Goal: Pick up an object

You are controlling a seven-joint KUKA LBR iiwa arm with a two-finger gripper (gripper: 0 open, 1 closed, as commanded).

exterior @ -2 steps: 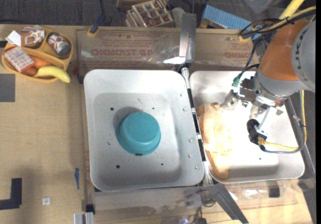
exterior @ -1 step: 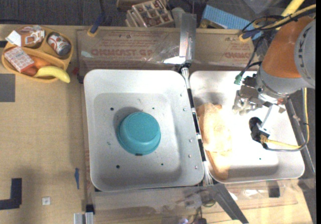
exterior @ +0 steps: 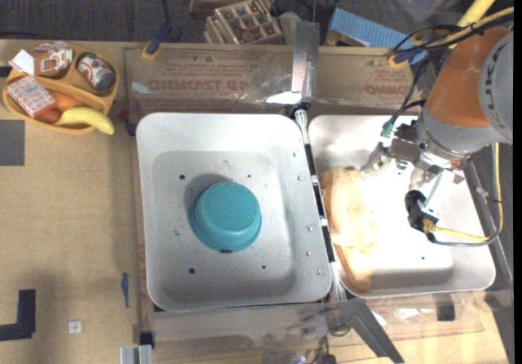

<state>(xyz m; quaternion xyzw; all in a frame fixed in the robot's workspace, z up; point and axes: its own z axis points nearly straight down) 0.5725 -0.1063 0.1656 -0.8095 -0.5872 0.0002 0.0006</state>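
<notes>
Camera view: on the wooden surface (exterior: 65, 232), at far left, a yellow dish (exterior: 16, 97) holds a banana (exterior: 86, 117) and small packets, well apart from the work. The left bin (exterior: 163, 142) carries a teal bowl (exterior: 227, 215), upside down near its middle and untouched. The right bin (exterior: 457, 273) holds a tan thing (exterior: 351, 215), perhaps a cloth or bag, lying along its left wall. The grey-and-orange arm (exterior: 461, 101) reaches in from the right, its end effector (exterior: 404, 150) low over the right bin, just beside the tan thing's upper edge. Whether the end effector is apart or together cannot be told, and nothing is visibly in its hold. By these signs the pick is not yet done: a grasp and a lift remain.
</notes>
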